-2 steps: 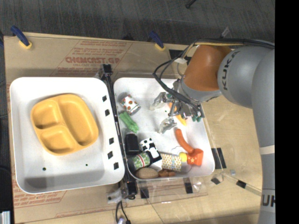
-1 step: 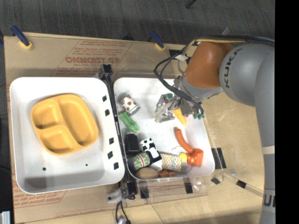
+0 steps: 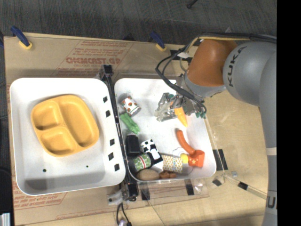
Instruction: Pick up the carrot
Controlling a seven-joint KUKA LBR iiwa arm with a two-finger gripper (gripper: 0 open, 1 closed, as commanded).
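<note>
The gripper (image 3: 170, 108) sits in the upper middle of the right bin (image 3: 141, 86), how far open I cannot tell, while the carrot (image 3: 184, 142) lies just below and right of it, long axis slanting toward the lower right.

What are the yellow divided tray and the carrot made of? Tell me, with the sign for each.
Yellow divided tray: seemingly moulded plastic, matte to slightly satin, going by its even colour and soft rounded compartment edges.

Carrot: probably toy plastic or rubber, smooth with a faint sheen; its uniform orange and clean curved shape look artificial. Hard or soft cannot be told.
</note>
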